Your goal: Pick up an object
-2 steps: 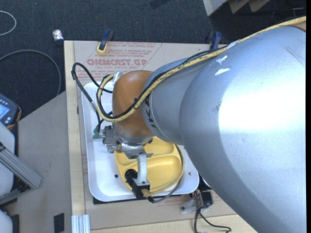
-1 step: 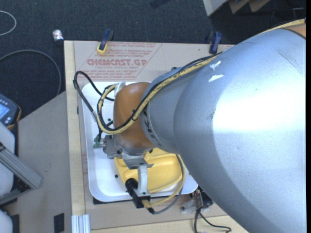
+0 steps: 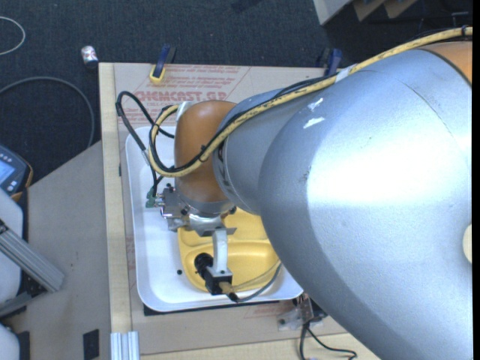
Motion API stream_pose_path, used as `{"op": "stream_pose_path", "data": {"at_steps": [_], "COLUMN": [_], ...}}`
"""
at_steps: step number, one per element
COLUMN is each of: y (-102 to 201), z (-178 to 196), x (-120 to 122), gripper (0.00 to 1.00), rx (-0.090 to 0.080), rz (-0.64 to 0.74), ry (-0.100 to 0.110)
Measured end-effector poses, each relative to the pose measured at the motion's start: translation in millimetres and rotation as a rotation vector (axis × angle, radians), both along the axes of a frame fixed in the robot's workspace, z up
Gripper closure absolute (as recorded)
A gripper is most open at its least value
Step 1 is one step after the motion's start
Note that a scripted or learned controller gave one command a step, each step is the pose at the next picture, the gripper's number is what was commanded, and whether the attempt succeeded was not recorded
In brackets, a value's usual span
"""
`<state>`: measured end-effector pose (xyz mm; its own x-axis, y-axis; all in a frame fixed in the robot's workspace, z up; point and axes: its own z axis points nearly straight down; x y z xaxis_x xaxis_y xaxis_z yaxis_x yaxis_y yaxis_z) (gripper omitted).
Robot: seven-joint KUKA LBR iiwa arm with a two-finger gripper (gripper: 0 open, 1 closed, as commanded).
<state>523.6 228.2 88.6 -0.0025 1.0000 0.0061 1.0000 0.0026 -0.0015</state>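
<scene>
Bench edge: pale wood (image 3: 124, 276) runs along the near and left sides of the bin; a short metal rail (image 3: 124, 345) stands at the near corner.
Bin: a shallow white bin (image 3: 154, 257), its rounded near rim in full view, its right part hidden under the arm.
In the bin: one yellow thing (image 3: 251, 259), smooth and rounded like moulded plastic. It lies on the bin floor towards the near rim, right of the bare white strip.
Speck: a small dark dot (image 3: 180, 271) on the bin floor, just left of the yellow thing.
Gripper: the gripper (image 3: 196, 217) is low inside the bin, right at the far edge of the yellow thing. Open or closed cannot be told, as the wrist covers it from above. Whether it touches the yellow thing cannot be told either.
Band: the orange band (image 3: 199, 145) sits straight above the gripper, with black and yellow cables looping round its left side.
Arm: the grey arm (image 3: 360, 193) comes in from the right and covers most of the bench there.
Behind the bin: a brown sheet with red print (image 3: 196, 82) lies flat under the bin's far end.
Clamps: a yellow and blue clamp (image 3: 160, 64) grips the far edge of the sheet; a blue clamp (image 3: 331, 57) sits further right.
Floor: dark carpet (image 3: 112, 13) beyond the bench.
</scene>
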Motion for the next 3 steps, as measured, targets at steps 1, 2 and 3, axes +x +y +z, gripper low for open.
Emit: {"op": "stream_pose_path", "data": {"at_steps": [1, 2, 3], "y": [-45.0, -0.9, -26.4], "z": [120.6, 32.8, 57.4], "x": [-19.7, 7.3, 6.9], "gripper": [1.0, 1.0, 1.0], "rx": [0.006, -0.006, 0.01], "rz": [0.0, 0.001, 0.008], "ry": [-0.018, 0.003, -0.025]}}
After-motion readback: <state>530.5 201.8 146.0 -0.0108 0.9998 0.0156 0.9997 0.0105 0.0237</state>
